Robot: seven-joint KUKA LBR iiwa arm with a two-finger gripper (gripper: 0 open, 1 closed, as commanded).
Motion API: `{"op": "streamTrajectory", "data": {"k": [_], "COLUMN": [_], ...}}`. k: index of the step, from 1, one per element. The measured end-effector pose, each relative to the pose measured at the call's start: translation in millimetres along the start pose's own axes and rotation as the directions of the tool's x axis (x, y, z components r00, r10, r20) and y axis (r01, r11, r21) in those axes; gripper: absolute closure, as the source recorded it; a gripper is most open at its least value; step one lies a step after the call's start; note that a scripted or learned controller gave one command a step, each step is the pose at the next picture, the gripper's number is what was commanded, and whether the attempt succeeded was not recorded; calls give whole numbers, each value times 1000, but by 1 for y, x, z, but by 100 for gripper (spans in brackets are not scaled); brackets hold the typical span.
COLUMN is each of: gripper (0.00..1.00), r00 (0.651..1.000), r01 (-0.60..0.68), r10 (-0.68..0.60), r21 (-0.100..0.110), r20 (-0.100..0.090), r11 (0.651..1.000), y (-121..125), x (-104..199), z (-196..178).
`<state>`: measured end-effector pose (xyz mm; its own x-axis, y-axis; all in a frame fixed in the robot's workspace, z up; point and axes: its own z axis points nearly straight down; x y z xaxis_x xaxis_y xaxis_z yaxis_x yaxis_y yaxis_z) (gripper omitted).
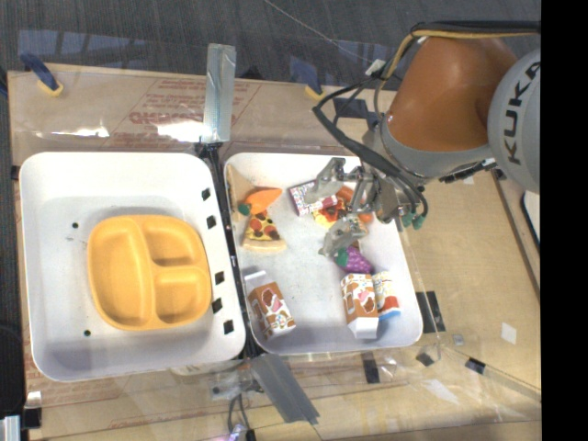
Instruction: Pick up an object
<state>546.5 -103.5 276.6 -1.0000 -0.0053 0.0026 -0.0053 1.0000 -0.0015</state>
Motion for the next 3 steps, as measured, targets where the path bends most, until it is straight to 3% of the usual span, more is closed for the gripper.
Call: {"op": "streamTrajectory", "data": {"k": [1,2,3], "gripper": [0,0,100], "r00": [992,980,982], "r01": [-127,-199,-190], "r10": [127,199,190], "r21": [-2,-2,-1], "r20": [-7,6,12], "r11": [992,980,982], "y": [-5,-18,-17], "x": [-100,-47,-50], "z": [91,181,171]}}
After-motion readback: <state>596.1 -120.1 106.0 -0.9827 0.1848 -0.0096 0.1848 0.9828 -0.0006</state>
